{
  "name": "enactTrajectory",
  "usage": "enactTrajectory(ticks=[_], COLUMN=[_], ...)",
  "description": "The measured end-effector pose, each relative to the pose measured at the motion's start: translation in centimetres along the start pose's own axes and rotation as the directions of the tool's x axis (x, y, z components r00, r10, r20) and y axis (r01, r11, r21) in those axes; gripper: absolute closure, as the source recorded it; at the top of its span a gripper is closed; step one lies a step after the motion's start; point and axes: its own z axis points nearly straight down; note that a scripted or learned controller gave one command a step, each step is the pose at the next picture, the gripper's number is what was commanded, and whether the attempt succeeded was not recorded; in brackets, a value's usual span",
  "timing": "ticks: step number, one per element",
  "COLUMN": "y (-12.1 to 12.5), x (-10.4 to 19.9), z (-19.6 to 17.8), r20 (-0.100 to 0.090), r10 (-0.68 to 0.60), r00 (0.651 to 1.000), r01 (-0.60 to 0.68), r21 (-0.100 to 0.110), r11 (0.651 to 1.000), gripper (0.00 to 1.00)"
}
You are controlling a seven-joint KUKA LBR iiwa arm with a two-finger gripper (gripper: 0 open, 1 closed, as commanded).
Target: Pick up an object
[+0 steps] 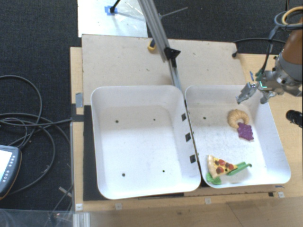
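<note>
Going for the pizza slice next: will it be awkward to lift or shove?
Probably awkward. The pizza slice lies flat and thin, giving the claw little edge to pinch. It touches a green piece near the bin wall, so a shove likely drags both.

I saw gripper (256,94) over right bin (279,148), fingers spread, above croissant (236,117), grapes (245,132), pizza (219,165).

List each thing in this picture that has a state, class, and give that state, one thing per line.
hand: fingers apart, holding nothing, above the far end of the right bin.
croissant: lying in the right bin, touching the purple grapes.
purple grapes: lying just nearer than the croissant.
pizza slice: lying flat at the near end.
green toy: lying against the pizza slice.
right bin: holds all four toys.
</note>
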Motion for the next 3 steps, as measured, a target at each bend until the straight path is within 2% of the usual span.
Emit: enactTrajectory(ticks=[1, 2, 3], y=[0.1, 0.1, 0.4], x=[0.0, 0.4, 0.2], z=[-0.3, 6.0, 10.2], r20=[0.002, 0.000, 0.001], r10=[-0.002, 0.000, 0.001], r00=[1.000, 1.000, 1.000], r01=[0.002, 0.000, -0.001], r21=[-0.004, 0.001, 0.000], r11=[1.000, 1.000, 1.000], gripper=[0.00, 0.00, 0.00])
